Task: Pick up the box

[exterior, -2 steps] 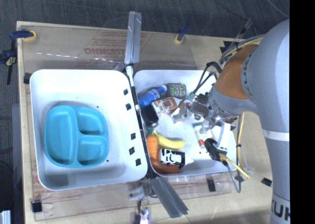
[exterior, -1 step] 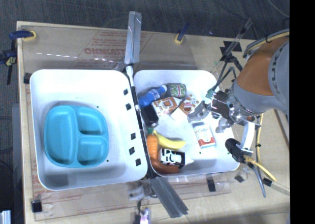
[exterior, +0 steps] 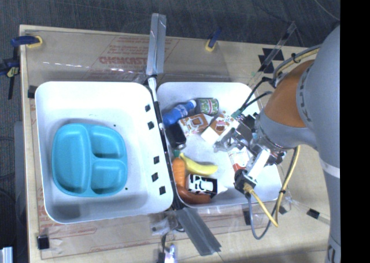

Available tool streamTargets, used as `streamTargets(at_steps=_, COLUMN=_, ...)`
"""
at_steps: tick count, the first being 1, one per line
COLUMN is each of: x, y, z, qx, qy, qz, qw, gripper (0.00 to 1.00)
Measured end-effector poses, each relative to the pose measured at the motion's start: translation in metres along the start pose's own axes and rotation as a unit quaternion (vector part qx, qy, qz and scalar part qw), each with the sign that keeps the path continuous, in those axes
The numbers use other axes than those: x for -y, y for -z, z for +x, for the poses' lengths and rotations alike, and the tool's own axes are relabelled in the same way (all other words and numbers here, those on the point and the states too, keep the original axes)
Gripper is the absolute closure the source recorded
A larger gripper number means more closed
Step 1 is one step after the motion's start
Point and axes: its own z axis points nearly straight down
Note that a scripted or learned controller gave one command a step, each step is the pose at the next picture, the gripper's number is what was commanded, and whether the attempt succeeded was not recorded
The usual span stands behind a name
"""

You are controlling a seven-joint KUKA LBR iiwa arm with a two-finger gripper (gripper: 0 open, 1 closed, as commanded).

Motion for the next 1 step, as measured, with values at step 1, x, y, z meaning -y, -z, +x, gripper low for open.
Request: streamTargets(at_steps=1, x=-0.0257, y=-0.1089, z=-0.0238, qx=-0.001, qy=-0.024, qz=-0.001, qw=0.9997, gripper=0.00)
